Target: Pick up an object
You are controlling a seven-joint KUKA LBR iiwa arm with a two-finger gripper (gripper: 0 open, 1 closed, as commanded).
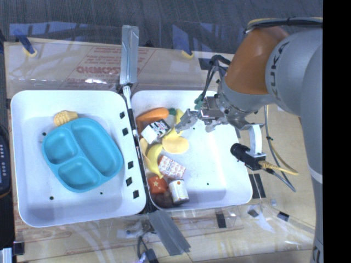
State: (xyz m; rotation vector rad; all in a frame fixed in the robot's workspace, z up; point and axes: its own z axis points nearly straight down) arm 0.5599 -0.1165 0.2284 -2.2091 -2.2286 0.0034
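Note:
My gripper (197, 124) hangs over the right bin (219, 171), just right of a pile of toy food along that bin's left side. Its fingers stand open with nothing between them. One fingertip (184, 123) is close above a yellow disc (176, 144). The pile also holds an orange carrot-like piece (153, 114), a black-and-white packet (156, 130), a banana (152, 156), a red-and-white packet (171, 167), a red tomato (157, 184) and a small can (178, 190).
The left bin (33, 196) holds a blue divided plate (81, 153) and a yellow corn piece (65, 116) at its far edge. A grey divider (130, 53) sticks up between the bins. The bare floor of the right bin lies under the wrist.

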